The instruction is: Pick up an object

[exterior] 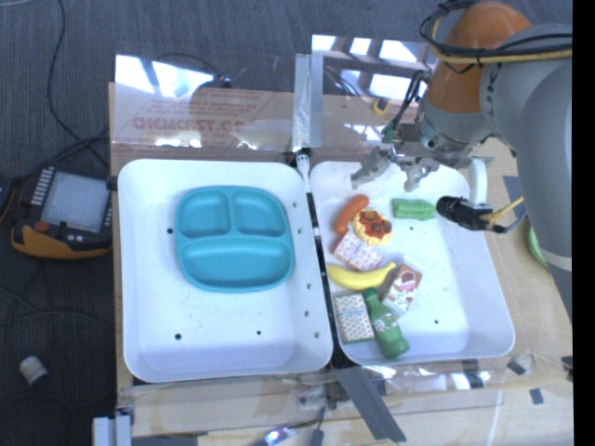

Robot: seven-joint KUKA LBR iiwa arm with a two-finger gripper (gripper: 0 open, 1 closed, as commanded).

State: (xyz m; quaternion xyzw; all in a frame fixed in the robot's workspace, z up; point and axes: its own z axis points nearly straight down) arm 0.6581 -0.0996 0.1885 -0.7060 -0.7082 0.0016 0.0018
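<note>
A green bottle (387, 326) and a banana (361, 276) are seen nearest in the right bin (465, 333), with a carrot (350, 212) and a green block (413, 209) beyond. Farthest back, the gripper (395, 173) is held spread above the bin's far edge, with nothing between its fingers.

The arm (521, 72) is cut off by the right edge and the top edge, so its base lies out of sight. Its wrist hides part of the far rim of the right bin (465, 337). The gripper (395, 177) is blurred and small against the white bin; how its fingers stand cannot be told. The print on the small packets (354, 316) near the banana (361, 276) is too small to read. Glare washes out the clear sheet (209, 86) at the far side, and the lettering beneath is unreadable.
</note>
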